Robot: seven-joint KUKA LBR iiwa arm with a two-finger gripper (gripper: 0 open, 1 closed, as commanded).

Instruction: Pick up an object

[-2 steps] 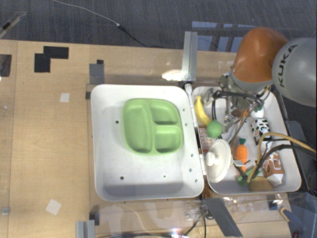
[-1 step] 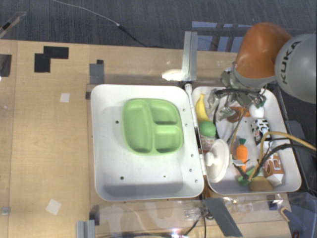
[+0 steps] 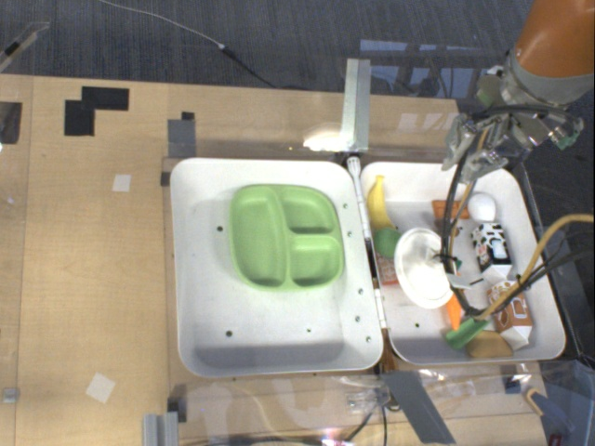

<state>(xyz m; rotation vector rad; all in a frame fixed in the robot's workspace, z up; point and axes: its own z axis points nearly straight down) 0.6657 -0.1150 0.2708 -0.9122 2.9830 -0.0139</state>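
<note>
The right bin (image 3: pixel 402 342) holds a jumble of small objects. A yellow banana (image 3: pixel 377 203) lies along its left side, next to a white bowl (image 3: pixel 423 268). Further right are a white round piece (image 3: pixel 482 205), a black-and-white cow toy (image 3: pixel 490 244) and a small orange piece (image 3: pixel 450 214). Near the front lie a green item (image 3: pixel 462 333) and a brown carton (image 3: pixel 513 316). My gripper (image 3: pixel 479 151) hangs over the bin's far right corner, above the white round piece, with nothing seen in it. Cables partly hide it.
The left bin (image 3: pixel 200 342) holds a green divided plate (image 3: pixel 284 235). A metal post (image 3: pixel 356 105) stands at the back between the bins. Black and yellow cables (image 3: pixel 539 249) drape across the right bin's right side. Wooden bench top lies to the left.
</note>
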